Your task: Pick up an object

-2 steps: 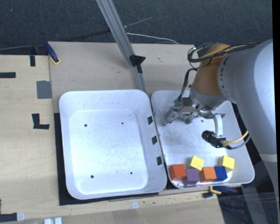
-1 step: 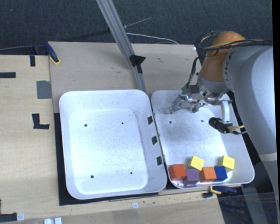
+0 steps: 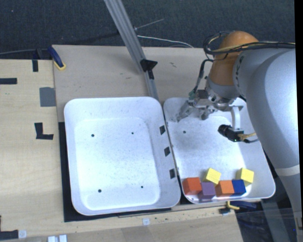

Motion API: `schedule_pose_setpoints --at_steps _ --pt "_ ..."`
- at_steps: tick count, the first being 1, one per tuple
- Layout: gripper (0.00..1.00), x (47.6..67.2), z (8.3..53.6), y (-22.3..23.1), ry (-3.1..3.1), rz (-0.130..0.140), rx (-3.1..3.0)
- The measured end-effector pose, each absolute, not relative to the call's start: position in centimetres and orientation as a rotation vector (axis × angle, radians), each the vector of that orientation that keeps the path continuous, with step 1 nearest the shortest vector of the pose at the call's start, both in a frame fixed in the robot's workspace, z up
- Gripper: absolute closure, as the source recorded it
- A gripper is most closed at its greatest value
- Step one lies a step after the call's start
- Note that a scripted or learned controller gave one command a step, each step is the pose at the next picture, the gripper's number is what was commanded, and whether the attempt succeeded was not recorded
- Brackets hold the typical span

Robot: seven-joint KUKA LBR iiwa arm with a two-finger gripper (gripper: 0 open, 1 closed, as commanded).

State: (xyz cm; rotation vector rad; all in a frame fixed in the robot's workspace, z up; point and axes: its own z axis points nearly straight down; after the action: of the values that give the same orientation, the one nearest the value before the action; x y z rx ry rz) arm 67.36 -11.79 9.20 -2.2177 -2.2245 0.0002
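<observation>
Bench, two shallow white plastic bins side by side: left bin (image 3: 78,145), right bin (image 3: 192,146).

Contents, right bin: six small coloured cubes, all clustered along the near wall, most touching one another.
- red-orange cube (image 3: 192,185), leftmost
- purple cube (image 3: 208,190), touching it
- yellow cube (image 3: 213,176), tilted, behind the purple one
- orange cube (image 3: 226,188)
- blue cube (image 3: 238,187), beside the orange
- second yellow cube (image 3: 246,175), at the right end

Any of these could serve as the pick; none is lifted.

Arm: grey with an orange band, reaching in from the right. Two-finger gripper (image 3: 183,113) low over the far end of the right bin, well apart from the cluster. Nothing lies between its fingers; whether they stand apart or together cannot be told at this size.

Judgement: the task is not yet done; the crowding of cubes against the wall would likely make a clean single grasp awkward
</observation>
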Motion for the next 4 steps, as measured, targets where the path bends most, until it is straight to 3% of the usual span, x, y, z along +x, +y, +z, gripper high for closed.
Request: schedule_pose_setpoints --at_steps 1,2,3,4 --pt "0.00 59.7 9.1 -13.7 -2.215 0.009 -2.221" --pt "0.00 63.4 9.2 -14.3 -2.225 -0.001 -2.219" --pt "0.00 68.1 9.2 -9.8 -2.226 0.015 -2.212" --pt "0.00 58.0 9.1 -10.2 -2.216 0.008 -2.219"
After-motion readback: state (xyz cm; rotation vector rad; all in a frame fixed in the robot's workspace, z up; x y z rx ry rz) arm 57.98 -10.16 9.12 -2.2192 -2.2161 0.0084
